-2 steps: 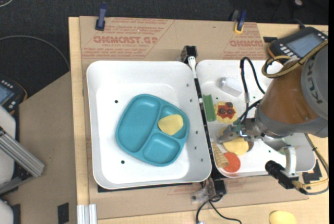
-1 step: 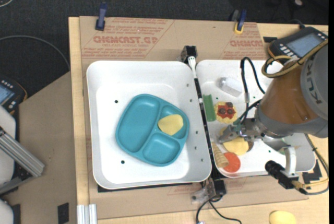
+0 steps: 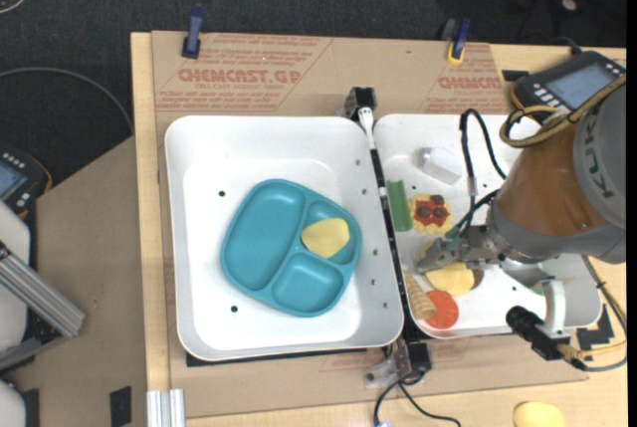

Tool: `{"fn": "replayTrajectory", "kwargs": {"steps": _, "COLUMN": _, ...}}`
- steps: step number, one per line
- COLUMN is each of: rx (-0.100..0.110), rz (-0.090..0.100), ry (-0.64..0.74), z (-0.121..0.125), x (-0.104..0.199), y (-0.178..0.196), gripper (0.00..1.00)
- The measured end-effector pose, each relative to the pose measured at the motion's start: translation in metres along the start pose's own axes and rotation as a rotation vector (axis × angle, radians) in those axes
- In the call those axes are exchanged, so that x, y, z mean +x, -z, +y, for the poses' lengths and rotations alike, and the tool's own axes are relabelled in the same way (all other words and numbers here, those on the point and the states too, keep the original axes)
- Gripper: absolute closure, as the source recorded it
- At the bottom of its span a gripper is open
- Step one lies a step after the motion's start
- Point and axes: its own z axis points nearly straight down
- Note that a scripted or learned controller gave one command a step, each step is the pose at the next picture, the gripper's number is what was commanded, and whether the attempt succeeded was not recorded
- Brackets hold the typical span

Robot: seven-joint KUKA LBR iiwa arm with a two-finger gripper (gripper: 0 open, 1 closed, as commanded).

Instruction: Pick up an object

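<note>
A teal divided plate (image 3: 284,248) lies flat in the left bin, tilted diagonally, just left of the frame's centre. In its right-hand compartment rests a pale yellow, rounded piece of toy food (image 3: 325,236).

In the right bin, right of centre, a cluster of small items sits along the bin's left side. A green oblong piece (image 3: 398,205) lies upright close to the dividing edge. Just right of it is a yellow piece with red spots (image 3: 431,212). Below these lie a yellow rounded piece (image 3: 453,279) and, at the bin's lower left corner, an orange-red round piece (image 3: 442,313). A pale grey item (image 3: 436,163) lies higher up in this bin.
</note>
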Motion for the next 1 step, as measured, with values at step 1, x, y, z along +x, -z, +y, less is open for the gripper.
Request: {"fn": "replayTrajectory", "kwargs": {"steps": 1, "rx": 0.001, "rz": 0.003, "ry": 0.005, "z": 0.0003, "x": 0.0366, "y": 0.1031, "gripper": 0.0}}
